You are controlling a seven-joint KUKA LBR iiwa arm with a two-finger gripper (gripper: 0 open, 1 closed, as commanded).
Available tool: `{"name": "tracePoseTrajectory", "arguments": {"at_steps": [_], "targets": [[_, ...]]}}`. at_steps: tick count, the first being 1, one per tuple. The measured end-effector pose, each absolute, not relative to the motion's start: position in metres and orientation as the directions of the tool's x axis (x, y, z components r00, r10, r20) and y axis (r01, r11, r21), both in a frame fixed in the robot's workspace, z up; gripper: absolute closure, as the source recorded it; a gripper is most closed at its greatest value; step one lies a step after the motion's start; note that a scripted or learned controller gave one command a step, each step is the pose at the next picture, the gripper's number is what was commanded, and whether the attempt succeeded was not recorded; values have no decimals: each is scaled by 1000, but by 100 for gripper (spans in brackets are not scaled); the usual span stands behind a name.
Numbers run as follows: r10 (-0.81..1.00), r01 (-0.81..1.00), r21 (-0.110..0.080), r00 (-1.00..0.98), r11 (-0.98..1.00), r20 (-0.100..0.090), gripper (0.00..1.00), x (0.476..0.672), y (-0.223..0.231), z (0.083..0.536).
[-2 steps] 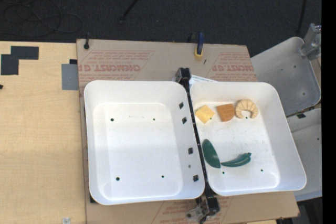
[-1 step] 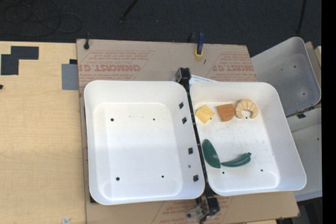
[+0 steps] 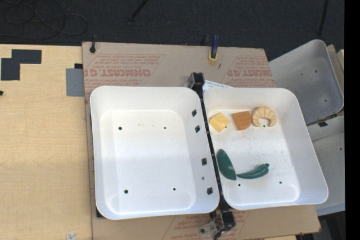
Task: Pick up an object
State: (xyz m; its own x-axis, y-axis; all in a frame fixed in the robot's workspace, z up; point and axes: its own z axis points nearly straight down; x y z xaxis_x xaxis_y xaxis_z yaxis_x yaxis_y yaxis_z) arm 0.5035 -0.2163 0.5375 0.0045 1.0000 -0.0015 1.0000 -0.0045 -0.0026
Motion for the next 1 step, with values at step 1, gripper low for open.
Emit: {"name": "tracePoseTrajectory", "arguments": {"at_steps": [1], "targets": [[1000, 1000, -19, 1, -1, 7, 100, 489, -173, 320]]}}
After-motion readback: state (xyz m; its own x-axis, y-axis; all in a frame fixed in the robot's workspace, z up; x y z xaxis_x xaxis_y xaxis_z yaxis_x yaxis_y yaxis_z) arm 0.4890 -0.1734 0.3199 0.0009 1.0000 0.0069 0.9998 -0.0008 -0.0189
